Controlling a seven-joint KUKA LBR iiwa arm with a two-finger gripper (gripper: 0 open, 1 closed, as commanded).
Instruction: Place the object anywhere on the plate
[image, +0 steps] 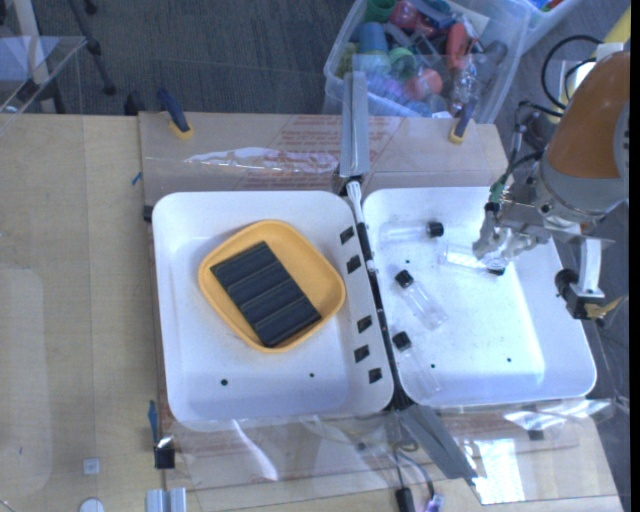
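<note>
Camera view: jaws (493, 255) low in right white bin (560, 370); grip state cannot tell.
Risk: clear plastic vial (416, 297) slips before reaching yellow square plate (225, 305).

A yellow plate (271, 284) sits in the left bin (190, 370), with a dark ribbed rectangular block (266, 292) lying across its middle. In the right bin (540, 350), several clear plastic vials with black caps lie scattered: one (412, 231) near the back, one (415, 293) toward the centre. The claw (492, 258) hangs low over the right bin's back right part, just above another clear vial (462, 261).
</note>
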